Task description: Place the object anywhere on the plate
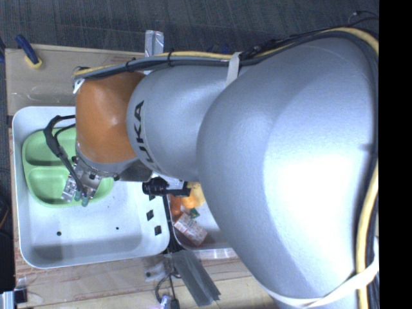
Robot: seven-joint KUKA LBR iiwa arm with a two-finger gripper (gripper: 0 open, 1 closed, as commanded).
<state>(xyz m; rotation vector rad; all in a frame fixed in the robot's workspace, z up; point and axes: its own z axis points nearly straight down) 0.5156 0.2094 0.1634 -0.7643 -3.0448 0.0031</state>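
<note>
Plate point(40, 166), green and split into compartments, lies in the upper left part of the white bin point(84, 243) on the view's left, and the gripper point(77, 195) hangs over its lower right rim, at the edge nearest the middle of the bin. The gripper is small and blurred here, so I cannot tell whether it is wide, narrow or holding anything. I also cannot tell which item is the one to be placed. The loose candidates in sight are an orange item point(188, 203) and a crumpled packet point(191, 229) just below it. Both sit in the narrow visible strip of the second bin point(172, 234), well apart from the plate and across the wall between the two bins. A black cable point(55, 143) loops from the wrist over the plate's upper half. The orange band point(103, 118) sits directly above the gripper, over the top edge of the bin. Behind it the grey arm point(283, 159) swells across the centre and right of the view and covers most of the second bin. A yellow cable point(193, 56) runs along the arm's upper side. The wooden bench point(51, 66) shows around the bins, with a blue clip point(29, 50) near its upper left corner.
</note>
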